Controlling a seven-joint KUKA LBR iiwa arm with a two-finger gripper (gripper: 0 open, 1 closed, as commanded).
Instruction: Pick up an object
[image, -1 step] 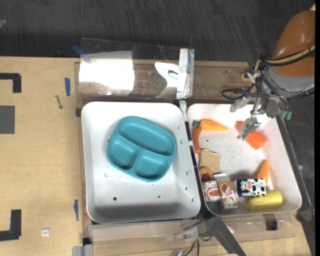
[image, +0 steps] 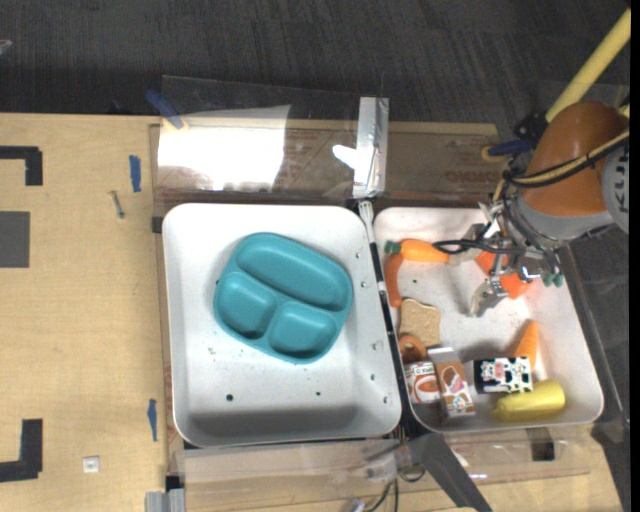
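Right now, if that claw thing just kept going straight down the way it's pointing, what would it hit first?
Probably the bare white floor of the right bin. The gripper points down beside the toast slice, with an orange piece close by; depth is hard to judge from this slant.

Tan wooden bench (image: 70, 330), black tape marks; dark grey floor (image: 300, 45) beyond.

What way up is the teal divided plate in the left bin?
Right way up. The teal plate lies flat on the left bin floor with its three compartments facing the camera, nothing in them.
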